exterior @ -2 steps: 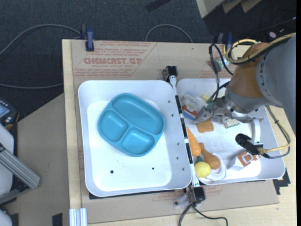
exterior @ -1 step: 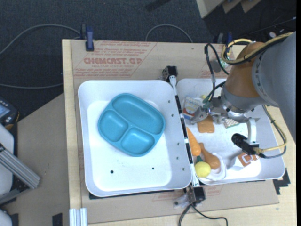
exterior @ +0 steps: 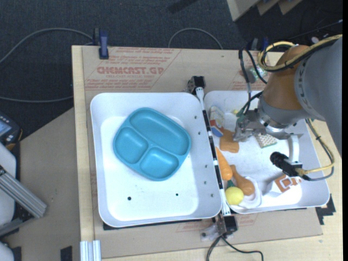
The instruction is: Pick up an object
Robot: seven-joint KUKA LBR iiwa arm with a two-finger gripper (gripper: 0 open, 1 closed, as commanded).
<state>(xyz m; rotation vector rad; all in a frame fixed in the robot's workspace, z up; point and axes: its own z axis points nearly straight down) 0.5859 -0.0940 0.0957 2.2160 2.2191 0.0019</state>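
My gripper (exterior: 241, 130) hangs low over the upper left part of the right bin (exterior: 315, 194). Just below and left of it lies a flat orange piece (exterior: 229, 145), close to the gripper tip; whether they touch I cannot tell. An orange carrot-like toy (exterior: 222, 165) lies along the bin's left wall. Further down are a second orange toy (exterior: 246, 185) and a yellow ball (exterior: 234, 196) resting by a white cup-like item (exterior: 253, 201). A checkered patch (exterior: 266, 140) sits right of the gripper.
The left bin (exterior: 109, 200) holds a blue divided plate (exterior: 151, 143). A small orange-and-white item (exterior: 285, 184) lies at the right bin's lower right. A blue-and-red piece (exterior: 216, 129) and a white loop (exterior: 216, 113) sit near the divider. The arm covers the right bin's upper right.
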